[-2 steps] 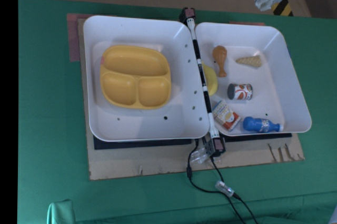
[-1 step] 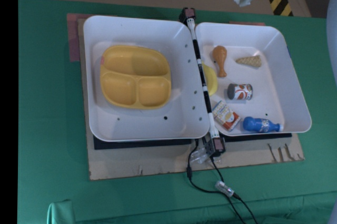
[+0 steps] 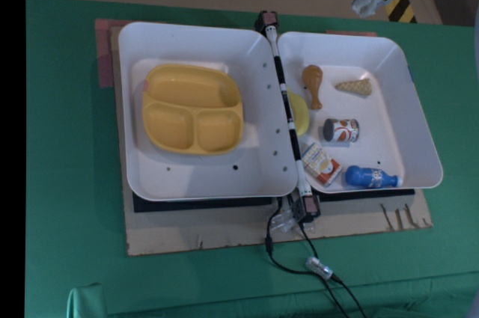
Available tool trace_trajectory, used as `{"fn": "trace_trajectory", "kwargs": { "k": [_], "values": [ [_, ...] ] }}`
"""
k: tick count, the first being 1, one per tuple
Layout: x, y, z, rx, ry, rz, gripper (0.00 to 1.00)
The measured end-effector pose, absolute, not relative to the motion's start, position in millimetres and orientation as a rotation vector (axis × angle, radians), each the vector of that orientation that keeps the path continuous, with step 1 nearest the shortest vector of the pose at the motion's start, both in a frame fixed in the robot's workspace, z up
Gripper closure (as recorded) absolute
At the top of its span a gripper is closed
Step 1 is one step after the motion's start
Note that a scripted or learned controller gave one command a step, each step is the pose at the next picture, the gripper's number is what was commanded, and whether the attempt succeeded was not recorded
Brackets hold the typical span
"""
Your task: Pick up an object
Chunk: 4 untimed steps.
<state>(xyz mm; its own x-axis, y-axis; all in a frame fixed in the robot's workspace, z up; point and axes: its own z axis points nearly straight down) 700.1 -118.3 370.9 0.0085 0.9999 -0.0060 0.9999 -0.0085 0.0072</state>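
From the camera view, no writing can be read: the small can (image 3: 341, 131) bears a red and white label and the carton (image 3: 322, 164) orange print, both too small to make out. The left bin (image 3: 150, 174) holds a yellow divided tray (image 3: 192, 108). The right bin (image 3: 419, 152) holds a toy drumstick (image 3: 314, 84), a waffle cone (image 3: 354, 87), the can, the carton, a blue bottle (image 3: 371, 176) and a yellow piece (image 3: 299, 114) tucked against the divider. The gripper (image 3: 368, 1) hangs above the bench beyond the right bin, nothing visible in it; whether it is wide or narrow I cannot tell.
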Motion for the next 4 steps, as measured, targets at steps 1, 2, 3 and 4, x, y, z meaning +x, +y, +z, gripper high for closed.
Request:
{"fn": "trace_trajectory", "kwargs": {
  "k": [1, 2, 3, 4],
  "values": [
    [697.8, -155, 382, 2.221, 2.201, 0.008, 1.0],
    [700.2, -184, 382, 2.22, 2.199, 0.006, 1.0],
    [700.7, -134, 378, 2.221, 2.207, 0.006, 1.0],
    [700.9, -81, 368, 2.221, 2.21, 0.005, 1.0]
  ]
}}
